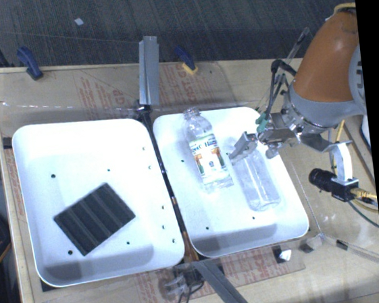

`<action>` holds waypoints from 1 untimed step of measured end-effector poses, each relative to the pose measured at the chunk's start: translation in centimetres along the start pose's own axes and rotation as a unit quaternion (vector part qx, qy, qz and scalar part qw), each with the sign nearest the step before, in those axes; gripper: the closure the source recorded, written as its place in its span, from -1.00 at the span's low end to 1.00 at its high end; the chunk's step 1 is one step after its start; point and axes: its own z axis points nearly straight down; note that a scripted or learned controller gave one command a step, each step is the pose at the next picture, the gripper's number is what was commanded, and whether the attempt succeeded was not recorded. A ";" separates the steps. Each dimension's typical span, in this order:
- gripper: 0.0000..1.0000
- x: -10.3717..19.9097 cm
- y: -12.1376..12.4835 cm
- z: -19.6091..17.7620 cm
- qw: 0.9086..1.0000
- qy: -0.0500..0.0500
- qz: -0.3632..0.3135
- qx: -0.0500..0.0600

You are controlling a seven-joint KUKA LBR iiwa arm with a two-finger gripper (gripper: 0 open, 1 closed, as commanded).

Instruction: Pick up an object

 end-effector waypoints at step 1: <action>-1.00 -4.0 0.8 -4.5 0.995 -0.001 -0.101 -0.003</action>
